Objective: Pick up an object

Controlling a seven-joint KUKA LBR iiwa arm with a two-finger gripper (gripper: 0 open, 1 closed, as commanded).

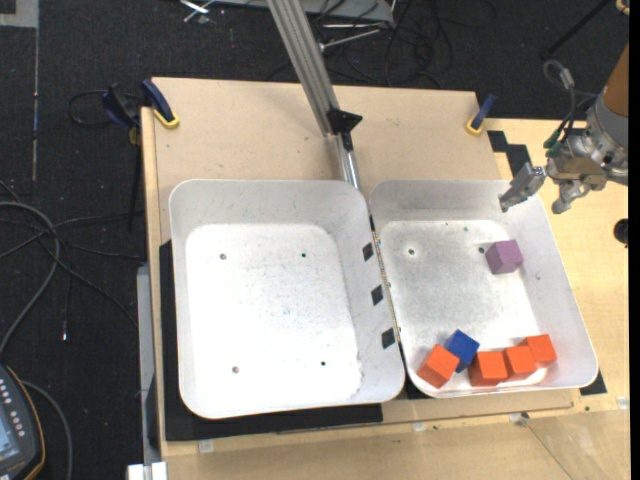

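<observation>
Bins fill the middle of the frame: we see the left bin (270, 298) and the right bin (560, 298). At the upper right the gripper (545, 193) hangs over the right bin's far corner, fingers apart, holding nothing. Four orange blocks (490, 366) line the lower right; a purple block (503, 256) sits centre-right, a blue block (461, 347) among the orange.

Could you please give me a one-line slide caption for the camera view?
Open gripper poised over right bin holding a purple cube, a blue cube and orange cubes.
</observation>
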